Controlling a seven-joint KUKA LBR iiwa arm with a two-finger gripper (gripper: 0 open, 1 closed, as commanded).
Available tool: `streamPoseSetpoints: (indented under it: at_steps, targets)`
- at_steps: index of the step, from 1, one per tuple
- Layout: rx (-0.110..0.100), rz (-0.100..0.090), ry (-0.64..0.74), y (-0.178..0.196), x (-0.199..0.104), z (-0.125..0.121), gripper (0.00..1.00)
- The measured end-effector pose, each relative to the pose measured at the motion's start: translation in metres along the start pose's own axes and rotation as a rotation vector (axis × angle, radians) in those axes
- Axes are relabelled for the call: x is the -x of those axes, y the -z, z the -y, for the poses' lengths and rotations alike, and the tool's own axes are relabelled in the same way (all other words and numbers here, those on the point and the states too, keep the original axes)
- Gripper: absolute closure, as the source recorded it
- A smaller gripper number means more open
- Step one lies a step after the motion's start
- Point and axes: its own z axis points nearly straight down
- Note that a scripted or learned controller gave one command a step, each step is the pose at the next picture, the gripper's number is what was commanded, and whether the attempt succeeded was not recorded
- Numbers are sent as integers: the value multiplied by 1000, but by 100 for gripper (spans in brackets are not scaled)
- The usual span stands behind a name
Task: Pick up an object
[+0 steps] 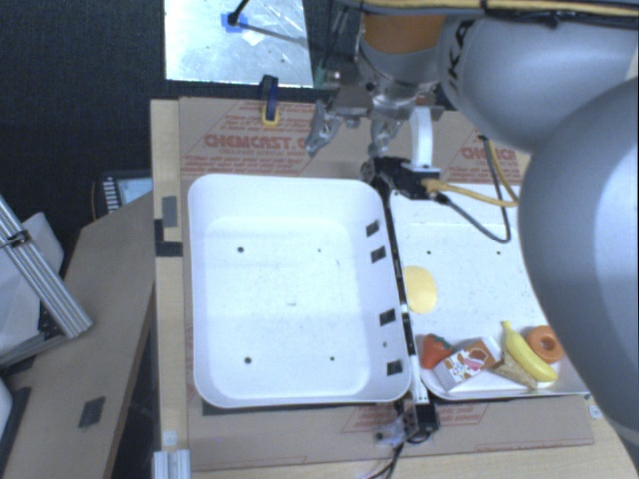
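Gripper [344, 133] up top centre past the bins' far edge, fingers spread, holding nothing. Pickables bunch in lower right bin corner: banana [527, 353], yellow disc [420, 290], packet [467, 362]. Risk: tight clutter by the wall, fingers may clip neighbours and slip

Cardboard sheet [240, 138] under bins, foil panel [235, 28] beyond.

Dark floor surrounds a tan bench [120, 297] (a reflective metal sheet [235, 28] lies behind).
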Motion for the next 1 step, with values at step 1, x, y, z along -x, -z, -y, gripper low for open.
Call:
streamPoseSetpoints:
  at_steps: [1]
  targets:
    - [-3,1,1,-41,68,63,0]
